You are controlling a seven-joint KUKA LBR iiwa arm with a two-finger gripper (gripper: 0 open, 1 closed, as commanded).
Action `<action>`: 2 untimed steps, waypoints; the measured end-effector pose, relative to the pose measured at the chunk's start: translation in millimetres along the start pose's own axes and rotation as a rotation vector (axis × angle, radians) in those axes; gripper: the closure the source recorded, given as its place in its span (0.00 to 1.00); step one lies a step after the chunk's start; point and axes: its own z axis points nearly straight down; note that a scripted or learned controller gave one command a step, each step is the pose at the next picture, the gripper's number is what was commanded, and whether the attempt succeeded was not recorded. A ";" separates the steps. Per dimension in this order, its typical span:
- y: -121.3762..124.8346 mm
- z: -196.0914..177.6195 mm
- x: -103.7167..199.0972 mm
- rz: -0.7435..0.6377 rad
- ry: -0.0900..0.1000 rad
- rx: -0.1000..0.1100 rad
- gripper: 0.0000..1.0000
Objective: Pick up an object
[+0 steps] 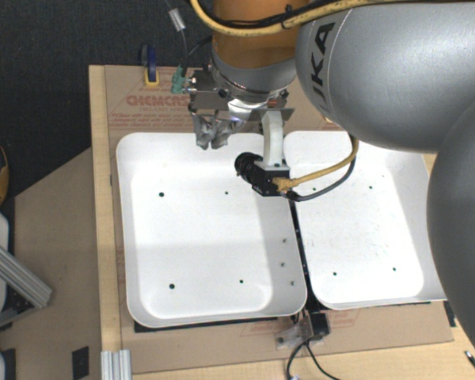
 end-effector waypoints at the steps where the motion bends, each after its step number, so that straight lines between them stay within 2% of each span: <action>1: 27.7 72.5 15.8 0.000 -0.002 0.002 1.00; 2: 29.7 18.3 -20.4 0.005 0.000 -0.009 1.00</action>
